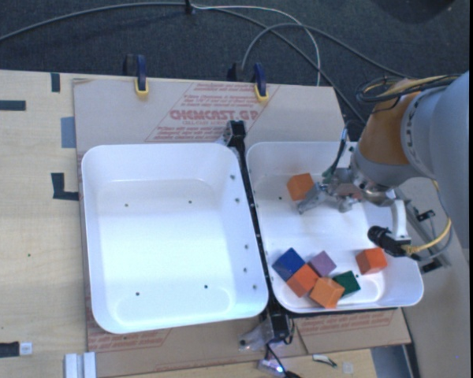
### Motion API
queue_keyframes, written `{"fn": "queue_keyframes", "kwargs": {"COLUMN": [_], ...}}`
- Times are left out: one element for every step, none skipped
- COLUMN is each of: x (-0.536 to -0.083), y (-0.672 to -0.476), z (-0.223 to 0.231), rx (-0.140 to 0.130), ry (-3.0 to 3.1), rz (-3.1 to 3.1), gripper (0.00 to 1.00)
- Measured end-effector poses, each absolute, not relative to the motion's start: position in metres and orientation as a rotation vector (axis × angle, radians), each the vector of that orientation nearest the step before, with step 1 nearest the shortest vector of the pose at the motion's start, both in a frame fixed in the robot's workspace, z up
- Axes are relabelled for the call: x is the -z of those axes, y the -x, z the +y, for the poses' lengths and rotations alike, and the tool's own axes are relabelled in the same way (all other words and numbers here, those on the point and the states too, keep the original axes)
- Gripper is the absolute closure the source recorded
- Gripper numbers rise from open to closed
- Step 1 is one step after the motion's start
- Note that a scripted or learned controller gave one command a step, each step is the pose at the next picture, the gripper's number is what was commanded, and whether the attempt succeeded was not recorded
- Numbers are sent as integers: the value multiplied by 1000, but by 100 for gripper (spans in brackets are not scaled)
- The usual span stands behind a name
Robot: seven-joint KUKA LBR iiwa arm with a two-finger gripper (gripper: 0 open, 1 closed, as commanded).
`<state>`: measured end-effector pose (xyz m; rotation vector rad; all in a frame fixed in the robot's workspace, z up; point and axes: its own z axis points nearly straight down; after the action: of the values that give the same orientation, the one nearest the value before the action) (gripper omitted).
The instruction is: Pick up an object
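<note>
Two shallow white bins sit side by side on a bench; left bin (102, 211) looks bare inside, right bin (272, 164) holds the blocks, so any pick happens there. Grey arm (426, 132) w/ orange band reaches in from the right, low over the right bin. Gripper (314, 200) sits just beside an orange cube (300, 186), fingers spread, nothing between them. Near front wall, a cluster: blue, orange, purple, green blocks, w/ another orange block (370, 260) apart to the right
</note>
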<state>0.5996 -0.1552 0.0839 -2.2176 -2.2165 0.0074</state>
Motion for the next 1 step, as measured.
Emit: {"fn": "queue_keyframes", "kwargs": {"x": [-89], "y": [-653], "z": [-112], "rx": [1], "ry": [2216], "rz": [-2226], "gripper": [0]}}
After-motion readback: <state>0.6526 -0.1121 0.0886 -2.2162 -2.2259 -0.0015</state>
